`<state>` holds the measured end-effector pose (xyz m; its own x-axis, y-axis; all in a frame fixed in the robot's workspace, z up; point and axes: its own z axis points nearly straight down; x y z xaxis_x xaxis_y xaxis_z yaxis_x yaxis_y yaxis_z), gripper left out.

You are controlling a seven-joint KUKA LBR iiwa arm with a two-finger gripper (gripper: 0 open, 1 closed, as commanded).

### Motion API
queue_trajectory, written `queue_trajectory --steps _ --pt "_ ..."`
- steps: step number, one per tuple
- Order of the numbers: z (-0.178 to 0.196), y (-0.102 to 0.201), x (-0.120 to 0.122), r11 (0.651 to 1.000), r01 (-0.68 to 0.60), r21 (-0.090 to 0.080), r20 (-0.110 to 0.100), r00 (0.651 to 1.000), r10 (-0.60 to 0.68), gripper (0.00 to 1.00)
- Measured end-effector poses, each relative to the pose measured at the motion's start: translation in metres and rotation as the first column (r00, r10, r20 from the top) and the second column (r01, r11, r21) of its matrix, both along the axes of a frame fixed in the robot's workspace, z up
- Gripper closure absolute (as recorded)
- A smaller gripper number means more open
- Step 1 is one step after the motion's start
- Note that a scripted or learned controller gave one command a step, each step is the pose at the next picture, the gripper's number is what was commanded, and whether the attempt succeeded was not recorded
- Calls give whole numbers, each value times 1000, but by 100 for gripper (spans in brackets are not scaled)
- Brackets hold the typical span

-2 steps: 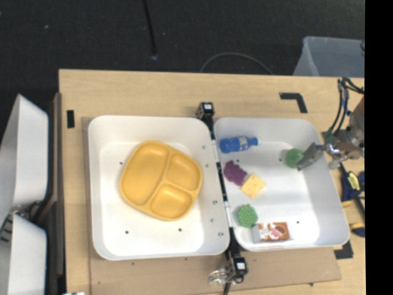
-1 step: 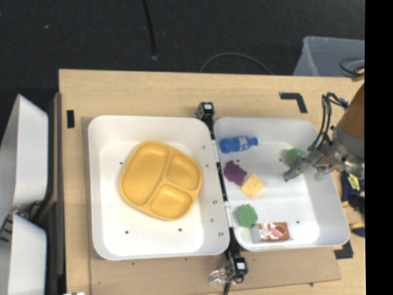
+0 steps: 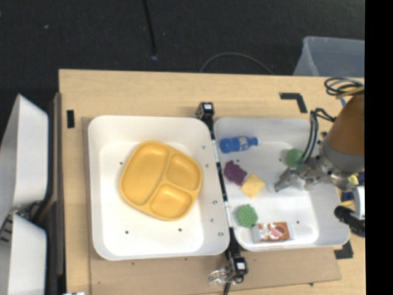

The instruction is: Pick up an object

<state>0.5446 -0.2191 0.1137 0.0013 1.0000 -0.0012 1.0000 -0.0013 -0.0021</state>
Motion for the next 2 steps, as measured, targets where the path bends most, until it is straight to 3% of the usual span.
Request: queue_trajectory --steps 1,2 --pt "15 -1 2 1000 2 -1 7 1000 -2 100" --pt "75 0 -5 1000 -2 -2 10 1000 2 100"
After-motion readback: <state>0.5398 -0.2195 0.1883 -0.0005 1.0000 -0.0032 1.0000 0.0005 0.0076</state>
